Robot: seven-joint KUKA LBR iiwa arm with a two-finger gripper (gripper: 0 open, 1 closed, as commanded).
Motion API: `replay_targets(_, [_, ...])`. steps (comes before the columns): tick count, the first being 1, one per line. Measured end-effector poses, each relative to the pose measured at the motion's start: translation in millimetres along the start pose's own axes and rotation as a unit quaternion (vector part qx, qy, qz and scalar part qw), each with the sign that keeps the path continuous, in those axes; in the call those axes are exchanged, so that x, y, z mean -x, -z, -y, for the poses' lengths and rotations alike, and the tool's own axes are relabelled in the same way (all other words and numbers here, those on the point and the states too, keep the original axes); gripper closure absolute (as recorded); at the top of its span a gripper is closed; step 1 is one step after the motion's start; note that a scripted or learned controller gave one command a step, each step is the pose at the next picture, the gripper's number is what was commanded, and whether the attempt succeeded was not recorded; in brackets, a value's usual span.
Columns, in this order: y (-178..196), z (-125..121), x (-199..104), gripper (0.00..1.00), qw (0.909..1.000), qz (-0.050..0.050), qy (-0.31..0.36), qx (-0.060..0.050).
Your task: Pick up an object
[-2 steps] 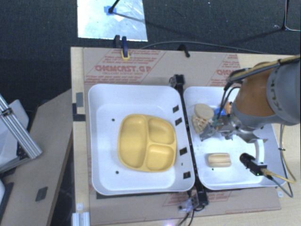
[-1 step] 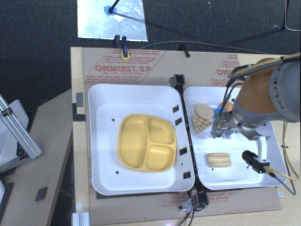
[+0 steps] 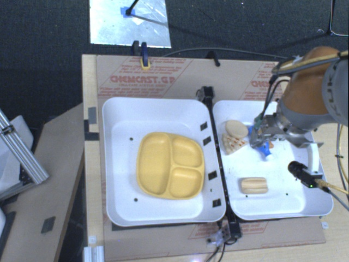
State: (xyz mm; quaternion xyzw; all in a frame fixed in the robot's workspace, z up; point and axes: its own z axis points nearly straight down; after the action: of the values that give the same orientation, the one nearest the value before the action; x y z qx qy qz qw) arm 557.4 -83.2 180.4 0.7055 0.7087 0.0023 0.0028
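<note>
Blue object (image 3: 265,149) lies under the pincer (image 3: 260,140).

Landmark: the divider (image 3: 215,146) between the two bins. Left of it, the left bin (image 3: 117,162) holds a three-compartment plate (image 3: 170,164) lying near its middle. Right of it, the right bin (image 3: 313,203) holds three items: a shell-shaped toy (image 3: 234,136) just beside the divider toward the far side, a small bread-roll toy (image 3: 254,185) nearer the front, and a small item (image 3: 265,149) farther right, under the gripper (image 3: 260,138).
</note>
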Motion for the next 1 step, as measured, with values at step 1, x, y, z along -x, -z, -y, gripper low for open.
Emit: replay_targets(1, [45.8,4.4,-0.7,1.0,1.0,0.0,0.0,0.0])
